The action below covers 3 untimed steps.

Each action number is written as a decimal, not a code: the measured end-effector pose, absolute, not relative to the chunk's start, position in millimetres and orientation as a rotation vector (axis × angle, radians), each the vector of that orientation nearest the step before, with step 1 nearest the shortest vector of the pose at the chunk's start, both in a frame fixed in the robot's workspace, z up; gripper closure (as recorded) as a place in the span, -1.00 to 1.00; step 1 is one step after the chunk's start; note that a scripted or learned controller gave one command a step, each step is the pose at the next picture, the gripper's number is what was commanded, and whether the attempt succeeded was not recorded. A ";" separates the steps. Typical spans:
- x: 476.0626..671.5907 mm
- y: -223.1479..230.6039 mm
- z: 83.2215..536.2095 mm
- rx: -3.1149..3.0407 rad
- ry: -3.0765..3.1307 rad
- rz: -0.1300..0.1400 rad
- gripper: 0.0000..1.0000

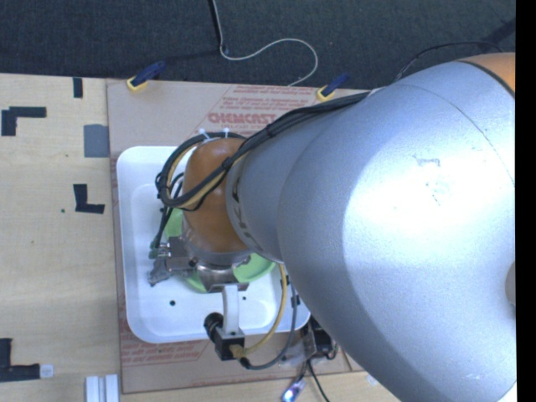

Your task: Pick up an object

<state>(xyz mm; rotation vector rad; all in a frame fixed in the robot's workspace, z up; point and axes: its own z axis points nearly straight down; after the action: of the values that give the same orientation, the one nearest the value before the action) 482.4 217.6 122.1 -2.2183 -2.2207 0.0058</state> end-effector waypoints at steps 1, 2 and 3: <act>482.4 217.6 122.1 -2.219 -2.220 0.006 -1.00; 525.1 234.1 259.6 -2.221 -2.228 -0.013 -1.00; 522.2 233.5 261.9 -2.216 -2.225 0.007 1.00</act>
<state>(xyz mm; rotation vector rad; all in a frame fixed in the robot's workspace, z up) 522.2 233.5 261.9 -2.2160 -2.2246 0.0065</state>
